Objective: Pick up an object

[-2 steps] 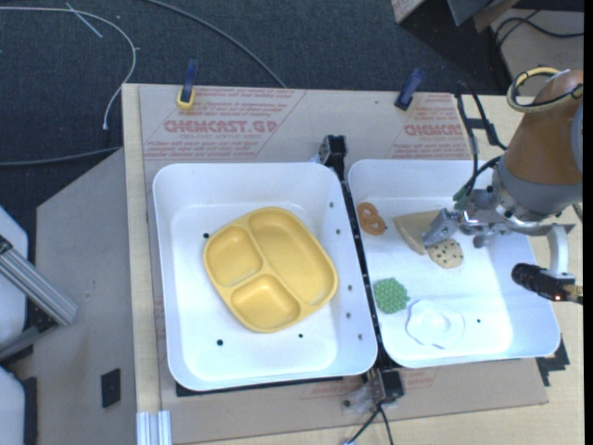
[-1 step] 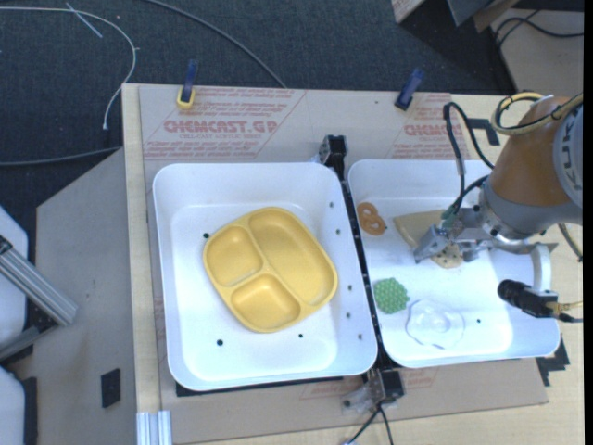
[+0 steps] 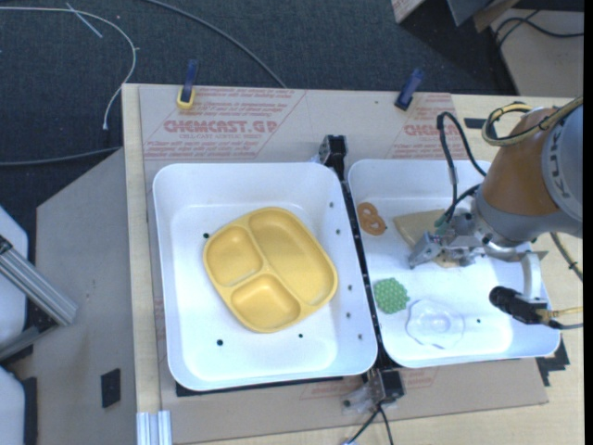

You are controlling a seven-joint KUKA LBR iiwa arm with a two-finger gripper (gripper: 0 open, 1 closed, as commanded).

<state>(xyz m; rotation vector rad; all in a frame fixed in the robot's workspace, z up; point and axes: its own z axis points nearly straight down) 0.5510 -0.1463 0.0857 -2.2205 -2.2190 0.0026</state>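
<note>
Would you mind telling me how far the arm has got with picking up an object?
Nothing looks picked up yet. The gripper is low in the right bin, beside a tan flat piece; whether it grips anything is unclear. The pretzel-like ring, green bumpy ball and clear cup lie in that bin, and the yellow divided plate lies in the left bin. Grasping and lifting remain.

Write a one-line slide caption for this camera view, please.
Pincer low in right bin beside pretzel and green ball; yellow divided plate in left bin.
</note>
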